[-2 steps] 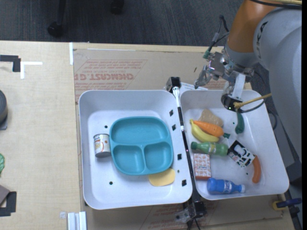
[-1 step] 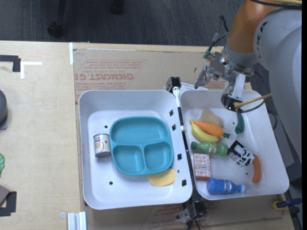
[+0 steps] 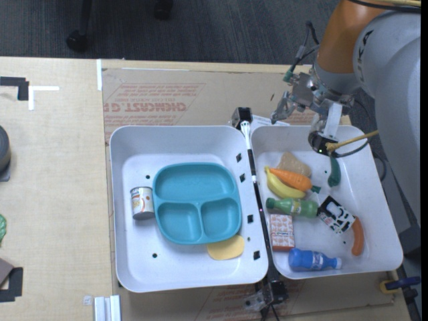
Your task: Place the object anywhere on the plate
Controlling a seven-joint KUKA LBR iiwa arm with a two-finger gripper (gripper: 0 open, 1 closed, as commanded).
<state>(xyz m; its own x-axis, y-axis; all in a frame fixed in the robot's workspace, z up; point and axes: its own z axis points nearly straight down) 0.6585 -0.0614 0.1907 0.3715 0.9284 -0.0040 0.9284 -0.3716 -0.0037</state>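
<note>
Surface [image 3: 47,179] is bare wood at the left, then comes the left bin [image 3: 127,259]. Small can [image 3: 142,202] stands just beside the left edge of the teal plate [image 3: 197,202]. It lies flat mid-bin, three compartments facing up with nothing in any of them, so the placing is judged not yet done. Yellow flat piece [image 3: 225,248] meets the plate's near rim from outside (beside it, not on it, by my reading). Right bin [image 3: 364,172] holds the pickable heap: red box [image 3: 281,231], green bottle [image 3: 294,207], banana [image 3: 282,187] with carrot [image 3: 291,177] against it, blue bottle [image 3: 313,260], sausage [image 3: 358,237]. Object meant is unnamed; judged to be among these, apart from the plate. Gripper [image 3: 286,110] hangs over the right bin's far-left corner, likely staged to descend on the heap; whether the jaws are spread or pressed together cannot be told at this slant.
</note>
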